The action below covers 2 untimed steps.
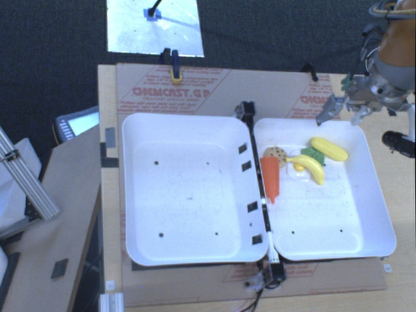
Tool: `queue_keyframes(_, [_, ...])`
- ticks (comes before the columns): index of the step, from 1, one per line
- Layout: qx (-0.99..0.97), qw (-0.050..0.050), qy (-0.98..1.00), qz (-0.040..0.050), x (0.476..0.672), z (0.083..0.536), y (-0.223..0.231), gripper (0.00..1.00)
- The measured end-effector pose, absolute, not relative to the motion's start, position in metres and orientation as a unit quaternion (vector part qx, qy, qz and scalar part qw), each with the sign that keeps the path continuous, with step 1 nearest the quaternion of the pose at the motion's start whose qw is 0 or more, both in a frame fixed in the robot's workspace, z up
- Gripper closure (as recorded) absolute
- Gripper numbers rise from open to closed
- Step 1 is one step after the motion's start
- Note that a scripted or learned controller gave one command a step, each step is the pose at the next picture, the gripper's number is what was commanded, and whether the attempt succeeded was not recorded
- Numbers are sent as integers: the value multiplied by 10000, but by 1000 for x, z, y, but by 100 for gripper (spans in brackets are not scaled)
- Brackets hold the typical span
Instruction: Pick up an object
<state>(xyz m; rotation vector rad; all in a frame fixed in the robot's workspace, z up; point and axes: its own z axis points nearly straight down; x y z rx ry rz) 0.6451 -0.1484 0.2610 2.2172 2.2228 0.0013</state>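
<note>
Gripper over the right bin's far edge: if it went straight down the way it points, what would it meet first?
Probably the far rim of the right bin or bare floor just inside it. The gripper hangs up and right of the corn and banana, so it would likely miss them; depth is unclear.

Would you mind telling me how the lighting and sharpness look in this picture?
Camera view: even, soft light; the white bins are bright, nearly washed out; the silvery sheet at top glares; the carrot and bananas are fairly sharp, with faint shadows; the gripper looks slightly soft.
</note>
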Motion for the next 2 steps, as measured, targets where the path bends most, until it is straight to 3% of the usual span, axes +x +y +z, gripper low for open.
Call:
queue_keyframes(1, [7081, 1, 7062, -5, 615, 210, -210, 0])
queue_keyframes(2, [7033, 13, 7109, 15, 652, 185, -110, 0])
